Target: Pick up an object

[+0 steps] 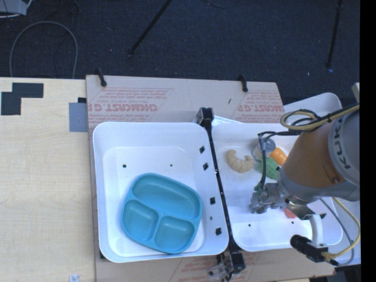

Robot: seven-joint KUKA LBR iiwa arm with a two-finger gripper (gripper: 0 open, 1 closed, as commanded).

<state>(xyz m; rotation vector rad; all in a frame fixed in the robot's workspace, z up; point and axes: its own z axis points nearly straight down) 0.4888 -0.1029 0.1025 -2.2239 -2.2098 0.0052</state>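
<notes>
Down in the right bin (247, 239), a tan croissant-shaped toy (239, 161) lies just up-left of the gripper (260, 202), apart from it; green (271, 169) and orange (278, 156) pieces sit just above. Whether anything is gripped cannot be told. Far left, a blue tray (160, 212) rests in the other bin (111, 140).

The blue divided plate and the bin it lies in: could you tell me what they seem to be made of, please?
The blue divided plate looks like moulded plastic with a smooth satin finish: uniform colour, rounded compartments. The left bin also looks like plastic, glossy white, with soft rounded walls.
</notes>
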